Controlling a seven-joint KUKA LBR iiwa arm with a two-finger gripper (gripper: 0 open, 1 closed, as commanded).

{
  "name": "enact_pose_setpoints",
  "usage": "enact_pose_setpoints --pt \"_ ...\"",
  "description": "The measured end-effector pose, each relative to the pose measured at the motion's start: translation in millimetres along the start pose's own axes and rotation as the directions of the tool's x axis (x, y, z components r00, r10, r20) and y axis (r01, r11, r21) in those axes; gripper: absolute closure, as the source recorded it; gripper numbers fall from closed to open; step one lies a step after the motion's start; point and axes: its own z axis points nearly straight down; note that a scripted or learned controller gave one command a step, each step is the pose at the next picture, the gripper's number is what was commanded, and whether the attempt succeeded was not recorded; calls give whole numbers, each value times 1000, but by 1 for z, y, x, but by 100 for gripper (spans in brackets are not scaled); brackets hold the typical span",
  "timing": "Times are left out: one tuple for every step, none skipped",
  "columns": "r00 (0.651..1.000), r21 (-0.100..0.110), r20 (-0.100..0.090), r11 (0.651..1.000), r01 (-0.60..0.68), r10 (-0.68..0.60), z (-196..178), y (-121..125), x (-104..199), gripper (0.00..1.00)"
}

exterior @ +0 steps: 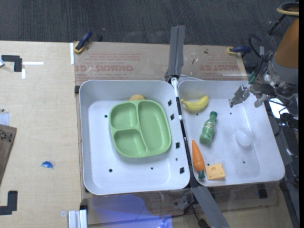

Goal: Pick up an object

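The right bin (266, 172) holds a yellow banana (195, 103) at its far left, a green bottle (208, 128) lying in the middle, an orange carrot (197, 156) along the left wall, a yellow cheese wedge (215, 171) near the front, and a white egg-like object (243, 138) to the right. My gripper (248, 97) hangs over the bin's far right corner, above and right of the bottle. Its fingers (236, 99) stand apart with nothing between them.
The left bin (90, 127) carries a green divided plate (140, 128), with a small orange-yellow thing (137, 98) peeking out behind it. A grey divider post (176, 51) rises between the bins at the back. Blue clamps (83, 41) sit on the cardboard behind.
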Motion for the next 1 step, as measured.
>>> enact_pose_setpoints --pt "981 -22 7 980 195 -195 98 -26 33 0"
